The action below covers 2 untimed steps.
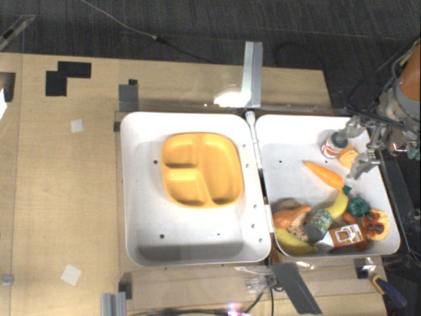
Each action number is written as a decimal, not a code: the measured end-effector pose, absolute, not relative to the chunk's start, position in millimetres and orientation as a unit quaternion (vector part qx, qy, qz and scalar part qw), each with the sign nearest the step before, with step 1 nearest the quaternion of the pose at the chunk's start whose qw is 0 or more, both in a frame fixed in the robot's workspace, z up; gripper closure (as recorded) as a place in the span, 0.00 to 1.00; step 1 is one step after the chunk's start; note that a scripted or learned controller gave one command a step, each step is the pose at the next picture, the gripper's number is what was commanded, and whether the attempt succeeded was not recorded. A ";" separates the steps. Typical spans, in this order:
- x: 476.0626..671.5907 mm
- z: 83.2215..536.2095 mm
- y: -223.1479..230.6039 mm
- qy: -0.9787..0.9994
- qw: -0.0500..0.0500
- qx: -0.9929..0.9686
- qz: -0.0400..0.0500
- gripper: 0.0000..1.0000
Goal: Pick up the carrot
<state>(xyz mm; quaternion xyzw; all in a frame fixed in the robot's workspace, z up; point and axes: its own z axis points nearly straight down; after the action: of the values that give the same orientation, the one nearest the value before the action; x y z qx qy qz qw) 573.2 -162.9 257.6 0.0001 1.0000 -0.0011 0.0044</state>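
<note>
The carrot (pixel 323 172) is orange and tapered, lying flat in the middle of the right bin (pixel 289 133) with its tip pointing up-left. My gripper (pixel 353 151) hangs over the bin's upper right part, just right of the carrot's thick end. Its fingers are spread apart: one sits by a small red-and-white can (pixel 331 147), the other comes down near the carrot's thick end. Nothing is held between them. The carrot rests on the bin floor, apart from the fingers.
A pile fills the right bin's front: a banana (pixel 338 205), a teal toy (pixel 358 207), a green can (pixel 318 221), a small box (pixel 347 234), red fruit (pixel 375 222). The left bin (pixel 141 196) holds a yellow divided plate (pixel 200 168).
</note>
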 end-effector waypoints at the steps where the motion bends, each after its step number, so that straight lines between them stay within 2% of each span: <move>1: 580.8 120.0 -165.7 0.996 0.000 0.087 0.001 0.00; 2: 601.7 89.3 -124.6 0.988 0.006 0.155 0.001 0.00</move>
<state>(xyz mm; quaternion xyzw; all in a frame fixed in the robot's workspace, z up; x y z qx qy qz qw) 601.7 -124.6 89.3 0.1547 0.9879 0.0007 0.0061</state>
